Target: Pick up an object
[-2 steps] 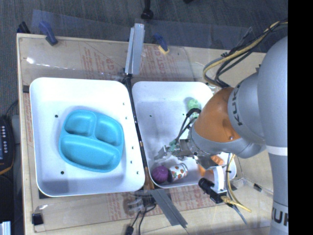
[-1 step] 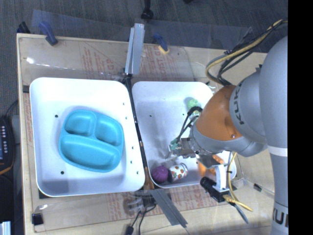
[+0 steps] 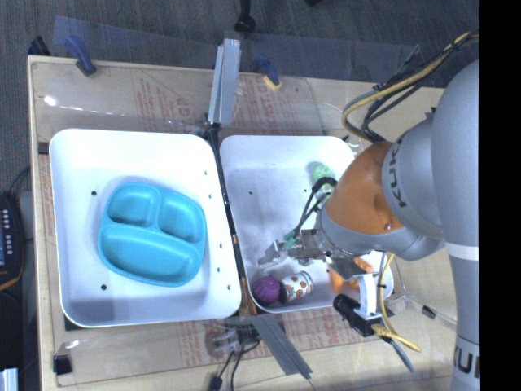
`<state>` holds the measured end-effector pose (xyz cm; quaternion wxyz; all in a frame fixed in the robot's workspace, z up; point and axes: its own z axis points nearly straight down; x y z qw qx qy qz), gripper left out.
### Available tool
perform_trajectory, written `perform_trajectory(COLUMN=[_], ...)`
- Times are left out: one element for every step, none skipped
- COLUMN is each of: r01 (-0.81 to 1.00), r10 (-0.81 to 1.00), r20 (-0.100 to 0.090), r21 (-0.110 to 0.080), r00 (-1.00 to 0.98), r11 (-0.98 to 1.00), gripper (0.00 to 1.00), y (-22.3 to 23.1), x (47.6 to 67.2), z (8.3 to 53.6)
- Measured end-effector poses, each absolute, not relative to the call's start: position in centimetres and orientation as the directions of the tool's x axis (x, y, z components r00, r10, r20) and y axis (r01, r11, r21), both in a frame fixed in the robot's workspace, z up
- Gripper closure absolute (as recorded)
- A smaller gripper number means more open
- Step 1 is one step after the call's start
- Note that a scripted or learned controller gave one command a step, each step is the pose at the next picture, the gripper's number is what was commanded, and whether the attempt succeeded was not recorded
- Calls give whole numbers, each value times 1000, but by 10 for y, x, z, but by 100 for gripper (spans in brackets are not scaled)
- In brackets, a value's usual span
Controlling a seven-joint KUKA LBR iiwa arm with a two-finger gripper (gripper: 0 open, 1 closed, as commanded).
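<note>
End effector [image 3: 281,249] sits low in the right bin [image 3: 252,177], reaching in from under the arm's orange band [image 3: 362,194], and from my seat I cannot tell how it stands, since the metal tip is small and partly tucked under the wrist. Looking down from the overhead camera, I see the grey arm [image 3: 444,161] covering most of the right bin's far side, with yellow and black cables [image 3: 391,88] looping above it. Just below the tip, against the near wall of the bin, lies a purple ball-like object [image 3: 266,288], and touching it on its right is a small printed can [image 3: 298,285] lying on its side. Neither one is between the tip's metal parts; both rest on the bin floor. A green object [image 3: 319,172] peeks out near the bin's far side, right at the edge of the orange band. An orange item [image 3: 340,279] shows near the bin's right corner, half hidden under the wrist. Over in the left bin [image 3: 73,218], a blue divided tray [image 3: 153,232] lies flat in the middle, well apart from the arm. Both bins sit side by side on the desk [image 3: 122,96], with blue clamps [image 3: 81,55] at its far edge.
</note>
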<state>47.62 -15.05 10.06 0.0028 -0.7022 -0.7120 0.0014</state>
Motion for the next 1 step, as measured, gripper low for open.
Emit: perform_trajectory(r01=[1000], r10=[1000], r20=[-2], r21=[-2], r00=[-8], r11=[8], gripper=[0], y=[-122], x=[476], z=[92])
